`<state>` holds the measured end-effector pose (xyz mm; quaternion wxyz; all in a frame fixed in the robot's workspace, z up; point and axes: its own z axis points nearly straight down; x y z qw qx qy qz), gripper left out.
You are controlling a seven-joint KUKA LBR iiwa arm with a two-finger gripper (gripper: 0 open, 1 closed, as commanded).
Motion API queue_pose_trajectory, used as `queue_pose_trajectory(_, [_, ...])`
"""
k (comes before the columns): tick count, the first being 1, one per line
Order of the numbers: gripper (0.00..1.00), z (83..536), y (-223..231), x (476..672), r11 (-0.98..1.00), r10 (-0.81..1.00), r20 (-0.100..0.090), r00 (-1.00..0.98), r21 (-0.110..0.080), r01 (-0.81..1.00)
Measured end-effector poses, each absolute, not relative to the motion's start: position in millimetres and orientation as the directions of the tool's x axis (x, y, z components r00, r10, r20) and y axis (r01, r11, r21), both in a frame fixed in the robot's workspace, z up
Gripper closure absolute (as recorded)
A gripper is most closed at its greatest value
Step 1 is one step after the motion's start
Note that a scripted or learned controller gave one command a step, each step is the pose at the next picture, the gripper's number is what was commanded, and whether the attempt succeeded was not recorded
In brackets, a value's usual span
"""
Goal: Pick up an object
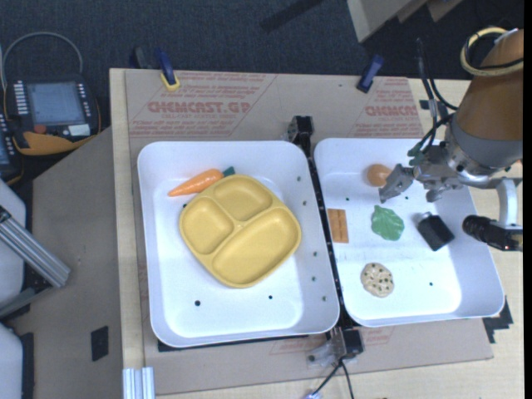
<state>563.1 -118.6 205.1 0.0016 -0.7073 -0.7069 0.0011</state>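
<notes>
The right bin [465,302] holds a small orange ball [377,174], a green leafy piece [386,223], a flat brown bar [337,225], a chocolate-chip cookie [377,279] and a black block [435,231]. My gripper [413,188] hangs over the upper part of this bin, just right of the orange ball and above the green piece. Its two fingers are spread open and hold nothing. The left finger [393,184] points toward the ball.
In the left bin [158,248] lie a yellow divided plate [239,229] and an orange carrot [196,182] at the plate's upper left. A black divider [320,223] runs between the bins. Cables and a black fitting [492,231] hang from the arm at the right.
</notes>
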Motion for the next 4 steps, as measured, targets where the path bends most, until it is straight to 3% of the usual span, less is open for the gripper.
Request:
queue_pose_trajectory(1, [0.00,206.8,-118.6,564.1,0.000,1.000,0.000,0.000,0.000,1.000])
queue_pose_trajectory(3, [0.00,105.9,-121.2,547.1,0.000,1.000,0.003,0.000,-0.009,1.000])
queue_pose_trajectory(4, [0.00,83.5,-120.8,546.5,-0.001,1.000,0.001,0.001,-0.005,1.000])
